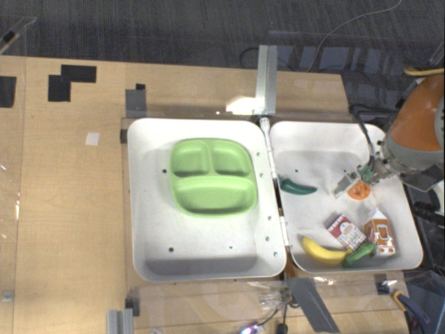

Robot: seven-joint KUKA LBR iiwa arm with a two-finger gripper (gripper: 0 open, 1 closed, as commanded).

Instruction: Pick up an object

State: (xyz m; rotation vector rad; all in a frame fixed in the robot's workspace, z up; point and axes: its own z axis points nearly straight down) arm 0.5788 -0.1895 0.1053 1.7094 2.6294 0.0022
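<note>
Right of frame centre: the claw [353,181], whose grip state cannot be told here, hovers over a small orange object [359,191] lying directly below-right, touching or nearly so.

Robot lab: wooden bench [62,186], taped markers [69,81], grey carpet [174,12], cables [361,16].

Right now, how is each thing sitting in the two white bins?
Green tray: lying flat in the left bin.
Green pepper: lying near the right bin's left wall.
Orange thing: lying under the pincer.
Banana: lying at the front.
Two small cartons: lying beside the banana.
</note>
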